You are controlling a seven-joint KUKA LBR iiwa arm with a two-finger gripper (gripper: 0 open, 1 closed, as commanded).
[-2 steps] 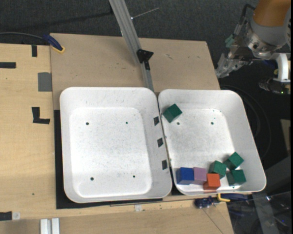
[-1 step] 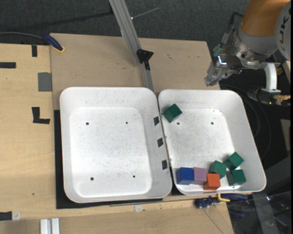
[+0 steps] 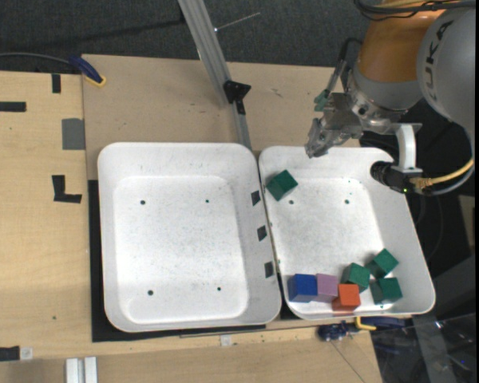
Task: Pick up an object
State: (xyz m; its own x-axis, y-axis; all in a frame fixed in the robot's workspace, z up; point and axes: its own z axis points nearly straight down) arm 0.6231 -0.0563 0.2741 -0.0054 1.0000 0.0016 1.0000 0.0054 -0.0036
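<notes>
The task looks to be at its beginning, because no object is lifted yet and every block lies on a bin floor. Going from the left, the left bin (image 3: 120,174) on the counter (image 3: 32,238) carries no block on its white floor. The right bin (image 3: 415,254) holds all the blocks. A green block (image 3: 282,184) lies alone near the upper left corner of this bin, tilted a little. Along the lower edge sit a blue block (image 3: 303,286), a purple block (image 3: 326,285), an orange block (image 3: 348,296) and three more green blocks (image 3: 375,276), packed close together. The claw (image 3: 318,145) hangs over the upper rim of the right bin, and nothing is between its tips; whether it is opened or closed cannot be told from this angle. The lone green block is near the claw, below it and to its left in the view, apart from it. The cluster is well apart from it. What is left, by judgement, is the whole pick: descend, close on a block, and lift.
</notes>
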